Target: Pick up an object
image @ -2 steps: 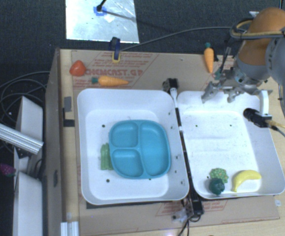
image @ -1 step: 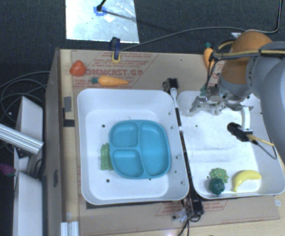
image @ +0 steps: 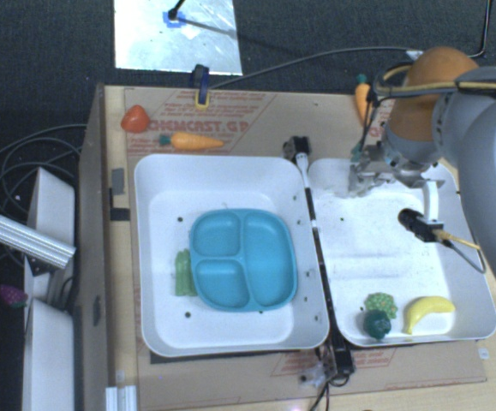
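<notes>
Camera view: your gripper [image: 369,178] sits low over the right bin's [image: 470,255] far-left corner; finger state can't be told. Yellow banana [image: 426,312] and green toy [image: 378,313] lie well apart from it, at that bin's near edge; blue plate [image: 242,259] fills left bin [image: 158,229].

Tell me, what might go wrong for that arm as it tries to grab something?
The claw sits near the right bin's far corner, well apart from the banana and the green toys at the near edge, so closing here would likely catch nothing. Those toys crowd the bin's wall, which may block a clean grip. The dangling cable might snag.
</notes>
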You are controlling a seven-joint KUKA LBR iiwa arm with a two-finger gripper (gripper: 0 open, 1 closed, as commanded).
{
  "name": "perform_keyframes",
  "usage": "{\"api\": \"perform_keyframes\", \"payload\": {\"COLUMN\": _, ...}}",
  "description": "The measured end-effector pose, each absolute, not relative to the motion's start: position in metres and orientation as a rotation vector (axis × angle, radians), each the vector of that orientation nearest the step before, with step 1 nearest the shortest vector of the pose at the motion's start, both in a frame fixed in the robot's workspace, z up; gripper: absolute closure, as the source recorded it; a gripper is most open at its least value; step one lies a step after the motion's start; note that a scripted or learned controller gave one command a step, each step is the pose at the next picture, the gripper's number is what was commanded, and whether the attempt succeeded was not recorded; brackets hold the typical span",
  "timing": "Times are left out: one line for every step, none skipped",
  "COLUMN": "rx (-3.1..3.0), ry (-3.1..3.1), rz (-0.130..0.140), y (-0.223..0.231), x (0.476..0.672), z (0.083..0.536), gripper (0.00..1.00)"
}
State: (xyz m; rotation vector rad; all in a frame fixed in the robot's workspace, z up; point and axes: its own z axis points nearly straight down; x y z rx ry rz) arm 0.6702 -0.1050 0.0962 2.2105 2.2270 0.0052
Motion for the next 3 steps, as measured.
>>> {"api": "perform_keyframes", "payload": {"rx": 2.212, "ry": 2.223, "rz": 0.006, "y": -0.102, "x": 0.670, "z": 0.171, "gripper": 1.00}}
{"api": "perform_keyframes", "payload": {"rx": 2.214, "ry": 2.224, "rz": 0.003, "y": -0.102, "x": 0.669, "z": 0.170, "gripper": 0.00}}
{"api": "perform_keyframes", "payload": {"rx": 2.221, "ry": 2.222, "rz": -0.002, "y": -0.124, "x": 0.668, "z": 0.084, "gripper": 0.00}}
